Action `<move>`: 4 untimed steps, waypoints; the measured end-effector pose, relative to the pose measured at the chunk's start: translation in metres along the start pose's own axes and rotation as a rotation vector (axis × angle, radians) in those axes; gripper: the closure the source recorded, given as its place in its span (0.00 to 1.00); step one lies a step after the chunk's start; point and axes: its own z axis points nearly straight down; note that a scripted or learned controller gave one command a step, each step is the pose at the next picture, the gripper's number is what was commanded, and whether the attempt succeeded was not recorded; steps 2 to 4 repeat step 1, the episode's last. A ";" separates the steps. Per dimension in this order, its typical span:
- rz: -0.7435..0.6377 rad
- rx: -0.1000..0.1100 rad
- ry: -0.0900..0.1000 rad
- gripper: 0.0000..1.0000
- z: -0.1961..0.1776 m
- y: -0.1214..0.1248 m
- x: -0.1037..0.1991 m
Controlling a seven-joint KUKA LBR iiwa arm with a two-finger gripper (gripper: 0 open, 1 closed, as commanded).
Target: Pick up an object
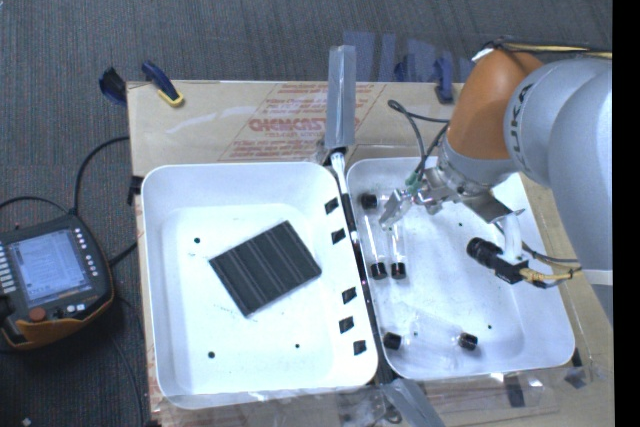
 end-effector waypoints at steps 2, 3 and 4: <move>0.000 0.000 0.000 0.00 0.000 0.000 0.000; 0.000 0.000 0.000 0.00 0.000 0.000 0.000; 0.000 0.000 0.000 0.00 0.000 0.000 0.000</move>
